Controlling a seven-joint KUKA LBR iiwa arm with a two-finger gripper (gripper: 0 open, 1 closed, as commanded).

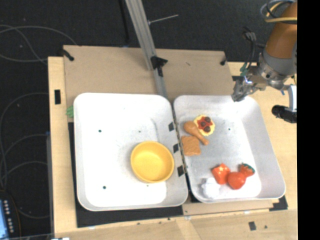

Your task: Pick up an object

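Observation:
My gripper (240,92) hangs over the far right corner of the right bin (265,149), well above its floor, with nothing seen between its fingers. In that bin lie a small tart with red berries (204,125), a brown chicken drumstick (194,131), a tan biscuit-like piece (190,146), two red pieces like a pepper (220,173) and a strawberry (240,176), and a white lump (211,188). A yellow bowl (152,161) sits in the left bin (100,134) near its front right.
A grey metal post (145,39) slants up from between the bins at the back. A black divider with clips (176,149) runs between the two bins. The tan bench (110,69) surrounds them, with cables on the dark floor at left.

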